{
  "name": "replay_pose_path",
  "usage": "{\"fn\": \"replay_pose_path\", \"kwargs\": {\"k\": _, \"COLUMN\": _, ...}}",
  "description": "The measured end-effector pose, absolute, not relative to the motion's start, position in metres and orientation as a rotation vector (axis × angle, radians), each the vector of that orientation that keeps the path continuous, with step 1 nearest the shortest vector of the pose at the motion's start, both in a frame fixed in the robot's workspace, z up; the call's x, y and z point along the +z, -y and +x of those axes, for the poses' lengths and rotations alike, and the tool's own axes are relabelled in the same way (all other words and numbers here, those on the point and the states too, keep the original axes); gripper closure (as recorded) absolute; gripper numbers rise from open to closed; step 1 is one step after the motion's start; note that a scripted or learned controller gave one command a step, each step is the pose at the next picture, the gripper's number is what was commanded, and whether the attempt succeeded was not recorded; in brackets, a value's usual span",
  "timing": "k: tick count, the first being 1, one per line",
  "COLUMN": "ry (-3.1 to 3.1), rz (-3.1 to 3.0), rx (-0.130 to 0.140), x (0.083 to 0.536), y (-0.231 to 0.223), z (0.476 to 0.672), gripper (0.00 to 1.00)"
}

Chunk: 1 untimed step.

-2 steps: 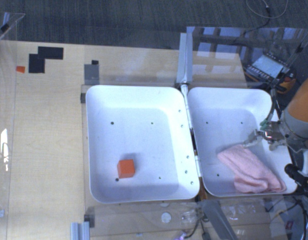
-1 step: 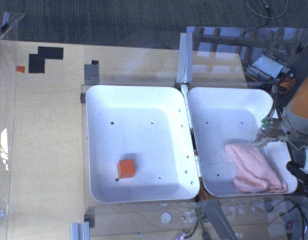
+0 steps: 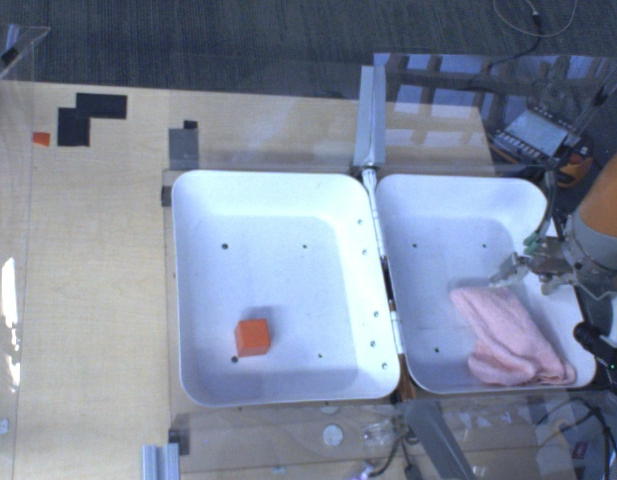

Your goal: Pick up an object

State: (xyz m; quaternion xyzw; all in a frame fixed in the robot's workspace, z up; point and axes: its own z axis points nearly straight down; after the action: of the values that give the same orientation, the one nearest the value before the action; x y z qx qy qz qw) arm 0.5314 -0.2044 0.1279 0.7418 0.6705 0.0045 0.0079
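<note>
No readable text, label, brand or number anywhere I look. Black stepped marker (image 3: 88, 116) and small orange square (image 3: 41, 139) on bench (image 3: 88, 298): plain shapes, no lettering. Screen of device (image 3: 539, 130) behind right bin (image 3: 428, 208): too blurred to read. Bins bear no print.

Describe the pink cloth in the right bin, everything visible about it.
The pink cloth looks like soft terry fabric, folded or bunched into a long lump with lengthwise creases. It lies flat on the floor of the right bin, in the near right corner, running diagonally from the bin's middle toward that corner. The gripper hovers at its upper end; contact cannot be told.
</note>
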Motion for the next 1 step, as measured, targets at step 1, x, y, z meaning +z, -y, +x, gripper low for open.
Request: {"fn": "replay_pose_path", "kwargs": {"k": 1, "ry": -2.196, "rz": 2.223, "rx": 0.017, "x": 0.0919, "y": 0.1394, "z": 0.5098, "gripper": 0.00}}
